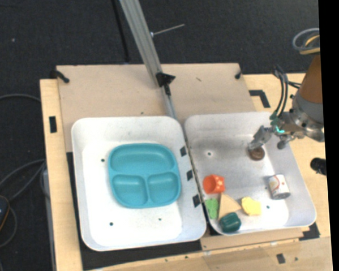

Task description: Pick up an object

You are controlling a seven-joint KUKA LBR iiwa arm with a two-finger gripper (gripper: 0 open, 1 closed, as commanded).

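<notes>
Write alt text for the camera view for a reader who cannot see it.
A grey arm's two-finger gripper hovers over a small brown round object in the right white bin, which also contains an orange cup, yellow piece, green pieces and a silver can. The left white bin contains a teal divided plate.

Teal divided plate [143, 175] in left bin [90, 142], small toys in right bin [226, 129], hand [270, 137] over brown piece [256, 152]

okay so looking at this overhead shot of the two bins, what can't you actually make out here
- End effector, camera view: too small and blurred to tell open from shut, or whether it touches the brown object.
- Arm: cut off by the right edge.
- Green item: partly hidden beside the tan wedge, shape unclear.
- Silver can: label unreadable.
</notes>
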